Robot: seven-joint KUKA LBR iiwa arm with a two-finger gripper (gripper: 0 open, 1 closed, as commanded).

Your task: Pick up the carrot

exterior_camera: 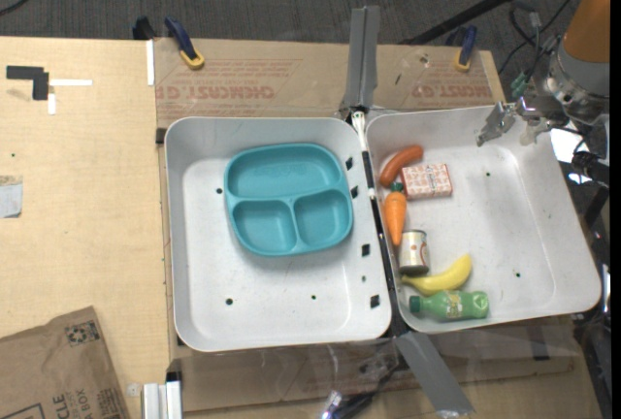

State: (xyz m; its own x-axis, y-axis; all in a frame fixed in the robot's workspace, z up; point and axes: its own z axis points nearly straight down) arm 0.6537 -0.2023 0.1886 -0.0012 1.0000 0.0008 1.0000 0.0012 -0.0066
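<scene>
Orange and small, the carrot lies against the right bin's inner wall, well left of and below your gripper, which hovers near the far rim (I cannot tell its state). A sausage, carton and can crowd it, leaving little room.

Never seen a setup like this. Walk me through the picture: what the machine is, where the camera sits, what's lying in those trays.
One camera looks down on a bench at a slant. The robot arm, grey with an orange band, reaches in from the right; its gripper hangs over the right bin, holding nothing that I can see. That bin holds a carrot, a sausage, a small printed box, a can, a banana and a green bottle. The left bin holds a teal divided plate.
</scene>
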